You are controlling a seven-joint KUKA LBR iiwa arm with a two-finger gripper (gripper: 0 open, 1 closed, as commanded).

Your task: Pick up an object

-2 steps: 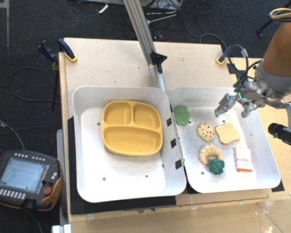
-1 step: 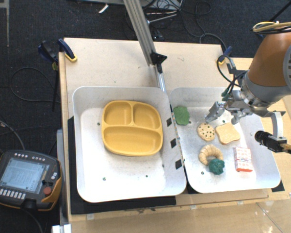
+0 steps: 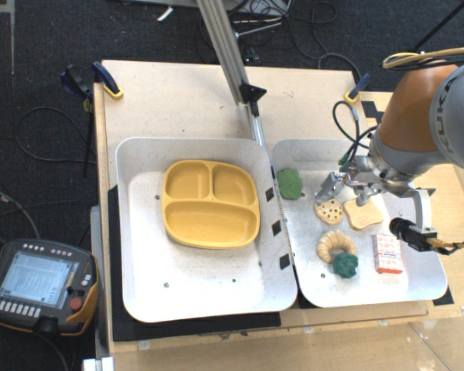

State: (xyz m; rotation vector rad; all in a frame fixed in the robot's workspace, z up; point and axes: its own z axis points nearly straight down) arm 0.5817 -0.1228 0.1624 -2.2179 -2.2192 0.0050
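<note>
Yellow tray [image 3: 211, 205] in left bin [image 3: 139, 207].

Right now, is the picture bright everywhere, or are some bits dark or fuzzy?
In the camera view, the two white bins are evenly lit and sharp, with the yellow tray casting only a thin soft shadow; the floor around the bench is much darker; the hand looks slightly soft, and its shadow falls faintly over the right bin.
</note>
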